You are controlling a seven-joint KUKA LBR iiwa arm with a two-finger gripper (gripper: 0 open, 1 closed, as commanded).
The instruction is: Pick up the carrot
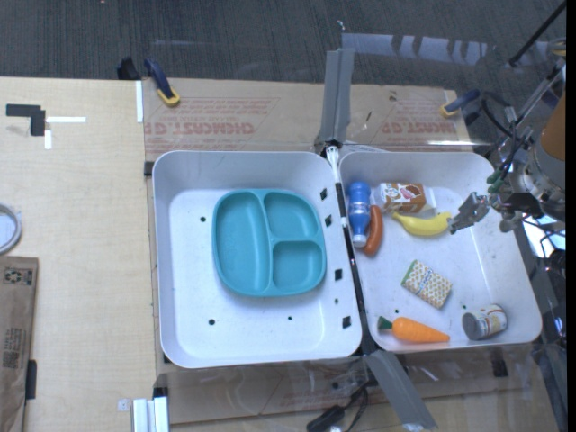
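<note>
gripper (pixel 470 212) near banana (pixel 421 224), carrot (pixel 417 331) apart

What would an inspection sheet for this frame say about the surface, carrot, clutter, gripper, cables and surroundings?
Surface: two white bins, left bin and right bin, side by side on a wooden bench.
Job's things: carrot lying at the right bin's front edge, untouched.
Clutter: teal tray in the left bin; bottle, sausage, banana, snack packet, cracker box, can in the right bin.
Gripper: gripper beside the banana, holding nothing.
Cables: dark cables at the arm.
Surroundings: clamps, tape roll, dark floor.
</note>
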